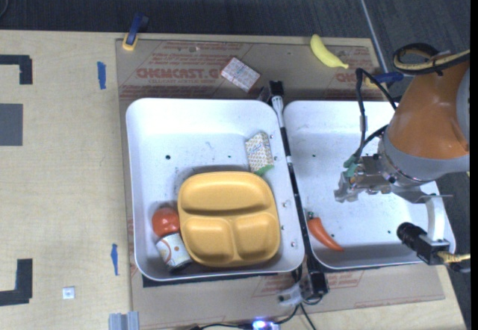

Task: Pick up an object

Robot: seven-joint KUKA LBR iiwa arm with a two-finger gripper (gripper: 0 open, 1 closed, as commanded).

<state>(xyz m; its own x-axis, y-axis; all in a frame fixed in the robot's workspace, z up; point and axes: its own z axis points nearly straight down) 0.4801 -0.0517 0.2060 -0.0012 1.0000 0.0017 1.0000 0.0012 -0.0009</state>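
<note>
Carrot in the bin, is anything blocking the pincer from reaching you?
Nothing visible does. The orange carrot lies alone at the right bin's lower left corner; the pincer hangs above bare white floor, up and right of it.

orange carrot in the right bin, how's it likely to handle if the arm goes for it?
The carrot looks tapered and rounded, so it may roll or slip from a pinch. It lies against the right bin wall near the corner, so approach room looks tight. Probably a light toy.

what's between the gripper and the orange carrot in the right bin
Bare white bin floor, as the camera view shows. The gripper hangs over the right bin, and the carrot lies below and to its left against the bin's near wall.
</note>
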